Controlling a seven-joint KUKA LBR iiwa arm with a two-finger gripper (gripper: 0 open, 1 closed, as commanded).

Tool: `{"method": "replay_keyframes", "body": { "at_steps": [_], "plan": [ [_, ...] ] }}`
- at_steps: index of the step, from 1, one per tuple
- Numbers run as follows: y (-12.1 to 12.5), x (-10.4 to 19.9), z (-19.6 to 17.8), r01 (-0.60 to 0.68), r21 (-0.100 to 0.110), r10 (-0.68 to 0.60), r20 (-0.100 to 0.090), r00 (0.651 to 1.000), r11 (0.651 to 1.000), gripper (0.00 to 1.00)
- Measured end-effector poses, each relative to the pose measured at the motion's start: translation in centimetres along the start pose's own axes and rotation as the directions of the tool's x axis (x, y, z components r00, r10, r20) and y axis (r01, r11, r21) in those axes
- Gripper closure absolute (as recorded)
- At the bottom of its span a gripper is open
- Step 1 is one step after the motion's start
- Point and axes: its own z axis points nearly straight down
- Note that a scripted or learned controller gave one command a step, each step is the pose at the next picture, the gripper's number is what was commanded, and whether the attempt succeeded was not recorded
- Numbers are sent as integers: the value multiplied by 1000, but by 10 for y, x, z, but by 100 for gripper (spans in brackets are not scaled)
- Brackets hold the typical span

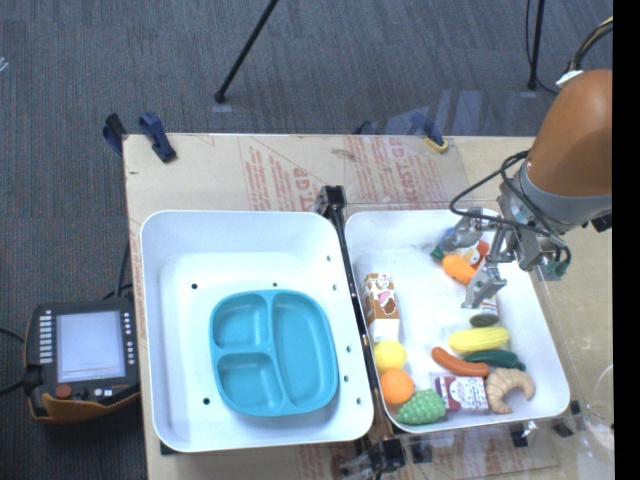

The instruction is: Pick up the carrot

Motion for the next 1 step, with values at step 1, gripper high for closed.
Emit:
{"method": "replay_keyframes", "body": {
  "at_steps": [1],
  "plan": [
    [-16, -26, 108, -158, 0, 158, -9, 987, 987, 0]
  ]
}}
